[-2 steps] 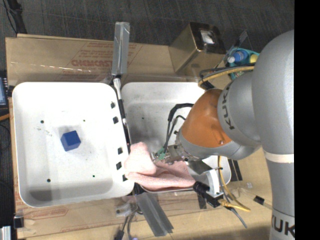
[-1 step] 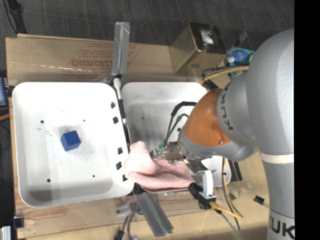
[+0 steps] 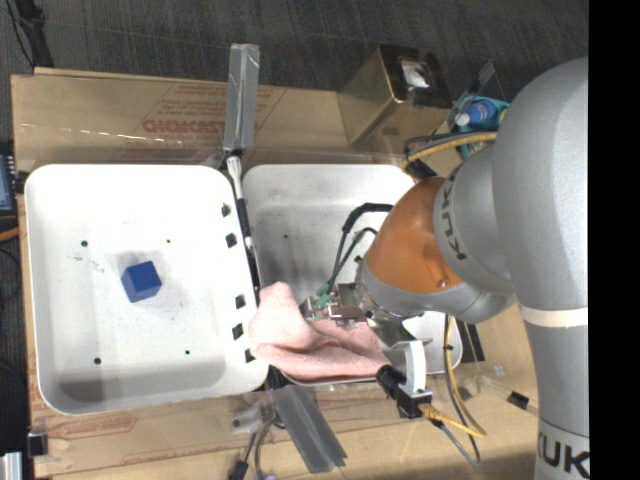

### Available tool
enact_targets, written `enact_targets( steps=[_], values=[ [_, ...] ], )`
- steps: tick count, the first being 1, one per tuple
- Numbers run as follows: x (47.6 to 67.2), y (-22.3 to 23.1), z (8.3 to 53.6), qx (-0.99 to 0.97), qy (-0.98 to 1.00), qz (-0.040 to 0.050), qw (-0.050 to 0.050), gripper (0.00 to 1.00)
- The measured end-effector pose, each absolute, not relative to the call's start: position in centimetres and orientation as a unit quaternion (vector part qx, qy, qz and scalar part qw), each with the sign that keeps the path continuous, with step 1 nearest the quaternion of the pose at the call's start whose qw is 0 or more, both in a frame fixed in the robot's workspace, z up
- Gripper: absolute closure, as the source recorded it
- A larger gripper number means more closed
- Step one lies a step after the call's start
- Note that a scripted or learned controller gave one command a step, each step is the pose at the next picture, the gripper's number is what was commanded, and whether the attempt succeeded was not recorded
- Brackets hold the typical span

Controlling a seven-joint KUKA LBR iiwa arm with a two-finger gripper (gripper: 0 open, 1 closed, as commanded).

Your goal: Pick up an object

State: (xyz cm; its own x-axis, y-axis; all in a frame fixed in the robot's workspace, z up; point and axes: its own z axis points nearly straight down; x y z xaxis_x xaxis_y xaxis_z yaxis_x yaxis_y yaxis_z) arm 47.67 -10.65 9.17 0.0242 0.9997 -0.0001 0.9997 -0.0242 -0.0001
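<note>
A pink cloth (image 3: 296,340) lies crumpled in the near left corner of the right bin (image 3: 300,203). The gripper (image 3: 335,310) is down in that bin at the cloth's upper right edge, under the orange wrist band. The wrist hides how its fingers stand. A small blue cube (image 3: 141,280) sits alone on the floor of the left bin (image 3: 70,198), well away from the arm.
The grey arm (image 3: 530,248) covers the right side of the right bin. A black divider with clips (image 3: 240,268) runs between the bins. A brown cardboard box (image 3: 390,93) and cables (image 3: 450,143) sit behind the right bin.
</note>
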Motion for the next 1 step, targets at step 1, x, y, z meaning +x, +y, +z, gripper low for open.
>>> enact_targets(
  steps=[1],
  values=[
    [47.75, -10.6, 10.12, -0.714, -0.701, 0.0003, 0.0, 1.0]
  ],
)
